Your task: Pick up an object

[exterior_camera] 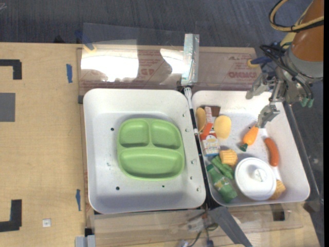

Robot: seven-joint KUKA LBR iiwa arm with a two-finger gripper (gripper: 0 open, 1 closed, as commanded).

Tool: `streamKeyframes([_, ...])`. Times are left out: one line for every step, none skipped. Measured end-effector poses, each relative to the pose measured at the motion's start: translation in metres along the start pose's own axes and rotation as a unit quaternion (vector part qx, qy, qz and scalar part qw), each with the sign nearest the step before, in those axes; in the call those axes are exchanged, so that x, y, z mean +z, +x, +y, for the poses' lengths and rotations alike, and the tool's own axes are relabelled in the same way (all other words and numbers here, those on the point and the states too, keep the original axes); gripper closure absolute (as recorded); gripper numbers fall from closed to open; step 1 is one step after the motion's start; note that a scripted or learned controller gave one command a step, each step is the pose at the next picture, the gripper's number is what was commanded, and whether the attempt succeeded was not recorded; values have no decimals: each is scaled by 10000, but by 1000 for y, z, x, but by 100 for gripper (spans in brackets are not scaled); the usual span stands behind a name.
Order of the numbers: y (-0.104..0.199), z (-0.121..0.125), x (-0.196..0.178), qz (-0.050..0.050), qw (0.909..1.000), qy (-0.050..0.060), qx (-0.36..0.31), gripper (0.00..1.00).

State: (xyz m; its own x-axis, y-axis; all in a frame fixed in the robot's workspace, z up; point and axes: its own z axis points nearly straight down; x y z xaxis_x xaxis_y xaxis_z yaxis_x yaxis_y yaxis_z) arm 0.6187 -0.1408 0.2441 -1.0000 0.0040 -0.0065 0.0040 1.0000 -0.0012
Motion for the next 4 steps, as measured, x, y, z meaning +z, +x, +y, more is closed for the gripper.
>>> streamKeyframes([15, 14, 105, 46, 9753, -2, 2209, 0])
streamKeyframes([10, 45, 148, -41, 9334, -7, 3588, 0])
streamKeyframes([-27, 29, 157, 7, 7253, 11, 6884, 0])
streamKeyframes([-39, 41, 158, 170, 6583, 161, 7524, 0])
